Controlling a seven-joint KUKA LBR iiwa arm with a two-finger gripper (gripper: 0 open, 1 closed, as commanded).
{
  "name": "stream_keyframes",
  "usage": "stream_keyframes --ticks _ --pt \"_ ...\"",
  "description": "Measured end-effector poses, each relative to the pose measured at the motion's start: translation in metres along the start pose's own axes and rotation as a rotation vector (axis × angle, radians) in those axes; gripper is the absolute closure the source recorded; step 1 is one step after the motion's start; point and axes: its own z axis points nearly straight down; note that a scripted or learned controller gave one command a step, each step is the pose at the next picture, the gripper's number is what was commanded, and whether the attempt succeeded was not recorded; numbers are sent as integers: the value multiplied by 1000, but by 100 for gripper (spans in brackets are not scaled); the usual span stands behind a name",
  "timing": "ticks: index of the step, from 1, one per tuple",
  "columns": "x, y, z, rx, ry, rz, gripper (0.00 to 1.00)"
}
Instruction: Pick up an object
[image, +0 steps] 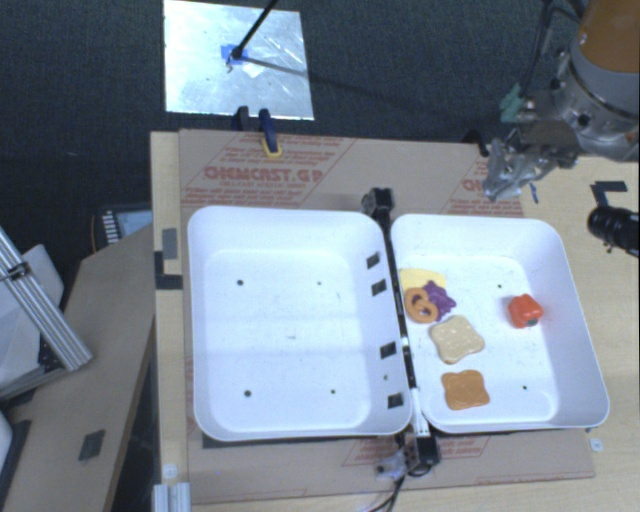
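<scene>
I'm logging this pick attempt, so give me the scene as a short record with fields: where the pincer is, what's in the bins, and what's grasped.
pincer: above the bench, beyond the right bin's far rim
grasped: nothing seen between its fingers
right bin: red pepper toy, pretzel, purple piece, yellow piece, pale bread slice, brown toast slice
task state: object not yet picked

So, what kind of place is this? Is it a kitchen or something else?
Probably a robotics lab, not a kitchen. A robot arm's gripper hangs over a bench with two white bins, the food pieces in the right bin look like toys, and aluminium framing stands at the left.
</scene>
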Motion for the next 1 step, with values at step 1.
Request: stream_keyframes --ticks 1 --pt "80 -60 -3 5 2 -3 100"
